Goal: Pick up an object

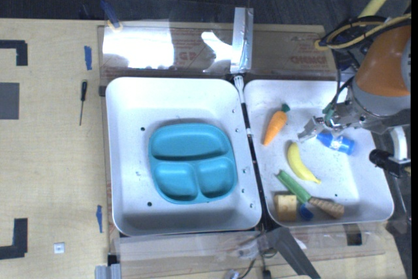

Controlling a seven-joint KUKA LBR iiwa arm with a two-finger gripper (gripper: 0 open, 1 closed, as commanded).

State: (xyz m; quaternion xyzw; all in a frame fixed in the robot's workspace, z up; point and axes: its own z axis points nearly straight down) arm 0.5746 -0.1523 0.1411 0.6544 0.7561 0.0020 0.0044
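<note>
In the right bin [372, 206] lie an orange carrot [274, 127], a yellow banana [300, 163], a green stick [294, 187], a tan block [285, 206], a brown cone-like piece [326, 207] and a small blue piece [305, 212]. A blue cylinder-like object [338, 142] lies near the bin's right side. My gripper [321, 126] hangs low just up and left of that blue object, close to it or touching it. The arm's orange band [386, 65] is above it at the right edge.
The left bin [124, 114] holds a blue divided plate [192, 161]. A clear plastic panel [170, 42] with a metal post [241, 39] stands behind the bins. Cables [346, 32] loop near the arm.
</note>
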